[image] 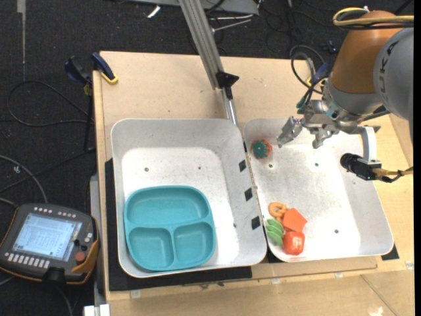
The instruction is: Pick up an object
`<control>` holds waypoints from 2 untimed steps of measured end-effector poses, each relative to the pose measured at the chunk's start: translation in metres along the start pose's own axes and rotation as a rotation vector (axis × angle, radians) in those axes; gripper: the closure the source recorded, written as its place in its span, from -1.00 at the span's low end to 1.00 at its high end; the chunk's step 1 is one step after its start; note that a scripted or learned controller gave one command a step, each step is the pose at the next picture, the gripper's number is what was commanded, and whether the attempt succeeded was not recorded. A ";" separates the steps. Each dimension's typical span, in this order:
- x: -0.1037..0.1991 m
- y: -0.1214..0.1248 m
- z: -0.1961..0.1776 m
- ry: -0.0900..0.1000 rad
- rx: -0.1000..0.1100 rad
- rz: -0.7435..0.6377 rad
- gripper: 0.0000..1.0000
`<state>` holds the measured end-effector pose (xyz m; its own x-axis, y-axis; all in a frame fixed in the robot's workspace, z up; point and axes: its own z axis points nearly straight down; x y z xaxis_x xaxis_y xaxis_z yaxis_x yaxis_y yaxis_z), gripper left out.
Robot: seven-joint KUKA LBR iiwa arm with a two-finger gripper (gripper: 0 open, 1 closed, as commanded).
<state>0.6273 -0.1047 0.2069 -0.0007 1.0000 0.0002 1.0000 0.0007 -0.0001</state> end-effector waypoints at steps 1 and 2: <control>0.002 -0.008 0.027 0.000 0.003 0.001 -1.00; 0.002 -0.006 0.015 -0.001 -0.002 -0.001 1.00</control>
